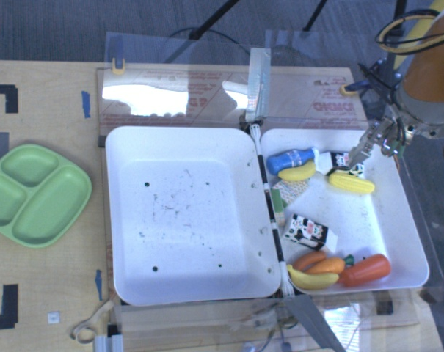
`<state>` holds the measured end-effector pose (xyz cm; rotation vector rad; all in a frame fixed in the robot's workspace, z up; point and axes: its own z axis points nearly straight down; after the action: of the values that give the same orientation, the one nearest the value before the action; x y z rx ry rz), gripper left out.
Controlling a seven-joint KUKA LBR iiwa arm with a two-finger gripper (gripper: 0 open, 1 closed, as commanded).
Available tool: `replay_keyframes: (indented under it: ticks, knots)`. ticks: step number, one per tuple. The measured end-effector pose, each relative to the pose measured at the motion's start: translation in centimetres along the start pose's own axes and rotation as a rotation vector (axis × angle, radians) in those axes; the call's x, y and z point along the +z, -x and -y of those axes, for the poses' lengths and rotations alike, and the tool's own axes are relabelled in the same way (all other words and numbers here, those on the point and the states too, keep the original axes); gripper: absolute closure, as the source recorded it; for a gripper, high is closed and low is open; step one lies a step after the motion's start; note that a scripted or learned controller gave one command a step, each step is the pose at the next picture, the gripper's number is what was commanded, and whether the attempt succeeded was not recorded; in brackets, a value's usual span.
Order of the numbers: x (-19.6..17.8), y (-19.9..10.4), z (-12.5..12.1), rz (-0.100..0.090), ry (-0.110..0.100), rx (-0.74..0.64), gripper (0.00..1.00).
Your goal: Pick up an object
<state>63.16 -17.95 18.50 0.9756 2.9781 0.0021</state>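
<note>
The right bin [398,226] holds several objects. A blue bottle [290,158] lies at the back with a yellow banana [296,172] just in front of it. Another yellow piece [351,184] lies toward the back right, next to a small black-and-white item [342,160]. A black-and-white box [307,230] sits mid-bin. At the front lie a carrot [318,262], a banana [313,279] and a red pepper [366,268]. My gripper [357,155] hangs over the bin's back right, just above the yellow piece, its fingers pointing down and left.
The left bin [126,152] sits beside the right one. A green divided plate [35,194] rests on the bench at the far left. Clear plastic walls [258,86] stand behind both bins. A green patterned item [288,191] lies by the divider.
</note>
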Motion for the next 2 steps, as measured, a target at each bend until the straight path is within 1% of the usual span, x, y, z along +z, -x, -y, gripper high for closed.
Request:
replay_keyframes:
  ticks: [1, 2]
  knots:
    - [0.1, -2.2, 0.5, -0.005, -0.004, 0.473, 1.0]
    - [1.0, 0.4, -0.1, -0.001, -0.004, 0.829, 1.0]
